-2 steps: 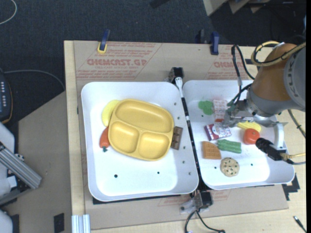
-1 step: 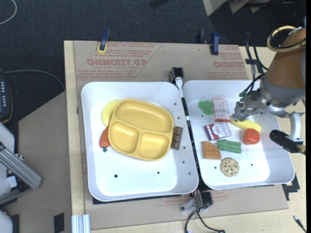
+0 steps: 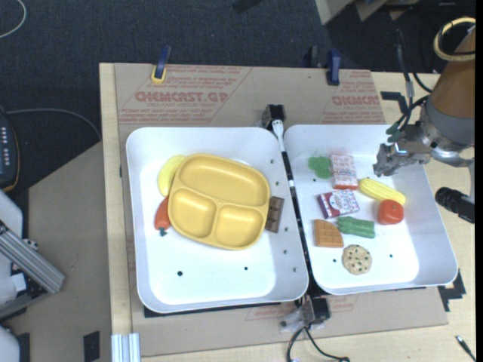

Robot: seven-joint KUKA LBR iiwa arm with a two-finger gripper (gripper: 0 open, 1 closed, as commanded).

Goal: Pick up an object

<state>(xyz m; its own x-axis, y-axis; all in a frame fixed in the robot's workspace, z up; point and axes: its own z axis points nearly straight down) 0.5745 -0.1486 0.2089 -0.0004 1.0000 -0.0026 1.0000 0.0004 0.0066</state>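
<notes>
My gripper (image 3: pixel 387 161) hangs over the back right of the right bin (image 3: pixel 430 266), just above and behind a yellow corn cob (image 3: pixel 382 191). Nothing shows between its fingers. Below the corn lies a red tomato (image 3: pixel 390 212). Further left in that bin are a green leafy piece (image 3: pixel 321 166), a red-and-white packet (image 3: pixel 344 170), a dark red packet (image 3: pixel 338 203), a green pickle (image 3: pixel 355 228), an orange waffle (image 3: pixel 327 234) and a chocolate-chip cookie (image 3: pixel 356 259).
The left bin (image 3: pixel 211 285) holds a yellow divided tray (image 3: pixel 217 200), with a banana (image 3: pixel 170 172) and a red-orange carrot (image 3: pixel 162 216) at its left edge and a brown bar (image 3: pixel 275 214) at its right. A black ridge (image 3: pixel 290 194) separates the bins.
</notes>
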